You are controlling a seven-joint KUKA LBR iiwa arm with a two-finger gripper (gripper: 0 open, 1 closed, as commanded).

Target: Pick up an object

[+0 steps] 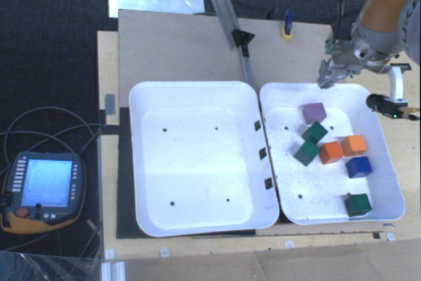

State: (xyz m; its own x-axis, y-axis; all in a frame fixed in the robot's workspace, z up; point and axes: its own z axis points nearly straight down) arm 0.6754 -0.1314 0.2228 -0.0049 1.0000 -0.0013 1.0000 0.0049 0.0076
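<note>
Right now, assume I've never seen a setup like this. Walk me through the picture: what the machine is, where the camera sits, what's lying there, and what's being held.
The camera sits above a bench, looking down at a slant. The grey and orange shape at upper right is a robot arm; its gripper, a two-finger claw, hangs above the far edge of the right bin and has nothing between its fingers.

Two shallow white bins lie side by side. The left bin is beside it. In the right bin are small blocks: a purple block, two dark green blocks, two orange blocks, a blue block, and a green block alone near the front corner.

The handheld control pad at left is for the operator.
</note>
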